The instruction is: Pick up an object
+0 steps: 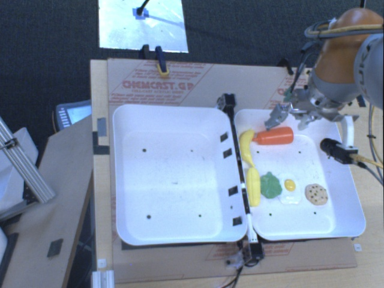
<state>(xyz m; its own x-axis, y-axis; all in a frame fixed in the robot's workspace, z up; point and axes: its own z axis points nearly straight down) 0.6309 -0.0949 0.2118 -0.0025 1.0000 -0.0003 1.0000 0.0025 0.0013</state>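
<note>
My gripper (291, 119) hangs over the back of the right bin (345, 221), its two fingers spread open with nothing between them. Just in front of and below it lies an orange carrot (274, 137), pointing left to right. A yellow banana (246, 146) curves along the bin's left wall, touching the carrot's left end. Further forward lie a second yellow piece (254, 186), a green broccoli (270, 185), a fried egg (290, 186) and a cookie (315, 194).
The left bin (120, 161) stands beside the right one, with a black-clipped divider (235, 161) between them. Both rest on a cardboard sheet (180, 80). A shiny metal plate (142, 17) lies beyond the bench.
</note>
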